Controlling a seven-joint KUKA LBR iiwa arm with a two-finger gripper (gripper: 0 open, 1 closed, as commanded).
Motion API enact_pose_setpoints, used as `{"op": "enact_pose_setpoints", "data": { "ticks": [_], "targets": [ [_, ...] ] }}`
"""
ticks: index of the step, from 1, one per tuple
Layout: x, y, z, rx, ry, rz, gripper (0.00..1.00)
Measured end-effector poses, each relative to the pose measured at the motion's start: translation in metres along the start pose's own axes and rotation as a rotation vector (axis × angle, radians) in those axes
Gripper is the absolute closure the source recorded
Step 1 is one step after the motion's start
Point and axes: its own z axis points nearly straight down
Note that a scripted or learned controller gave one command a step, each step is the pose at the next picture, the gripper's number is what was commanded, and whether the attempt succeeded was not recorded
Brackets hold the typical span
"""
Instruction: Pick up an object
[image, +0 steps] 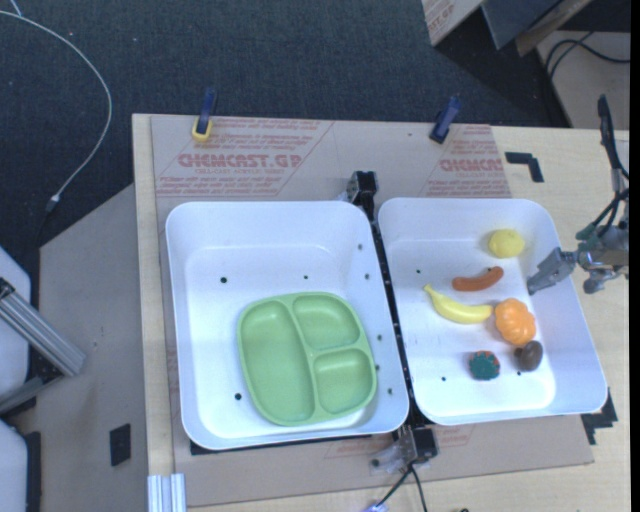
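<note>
So the right white plastic bin (570, 385) holds small toy foods. Biggest is the yellow plastic banana (456, 307) mid-bin: probably light, stiff, slick, best pinched across its middle. The metal gripper (560, 268) sits at the bin's right rim, holding nothing; spread unclear.

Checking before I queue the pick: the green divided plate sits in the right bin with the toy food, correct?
Not quite. The camera view shows the green divided plate in the left bin; the toy food, such as the banana, lies in the right bin.
</note>
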Motion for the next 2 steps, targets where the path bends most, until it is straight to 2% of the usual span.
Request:
{"op": "enact_pose_setpoints", "data": {
  "ticks": [1,2],
  "targets": [
    [0.000,0.002,-0.004,-0.008,-0.002,-0.002,0.00],
    [-0.008,-0.002,0.052,-0.006,-0.001,-0.002,0.00]
  ]
}}
